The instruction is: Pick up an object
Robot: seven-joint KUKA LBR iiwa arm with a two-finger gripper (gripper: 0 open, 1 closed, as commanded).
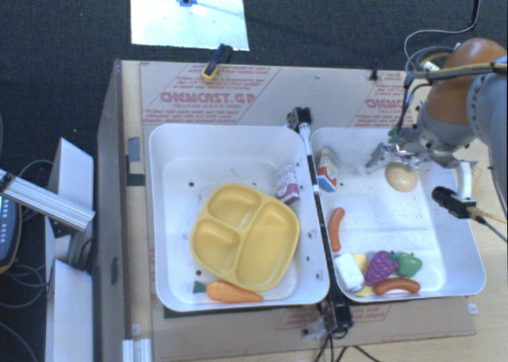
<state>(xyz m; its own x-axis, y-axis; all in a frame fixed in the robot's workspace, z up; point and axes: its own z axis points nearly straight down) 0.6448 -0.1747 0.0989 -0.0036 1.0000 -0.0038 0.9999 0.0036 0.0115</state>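
White bins: two; yellow tray: one.

The grey arm is cut off by the right edge. A small green item is largely hidden under the yellow compartment plate. The small carton's label is unreadable.

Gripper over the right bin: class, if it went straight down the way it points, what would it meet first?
Probably the tan egg-shaped object just under the gripper; depth is unclear, so it may instead reach the right bin floor.
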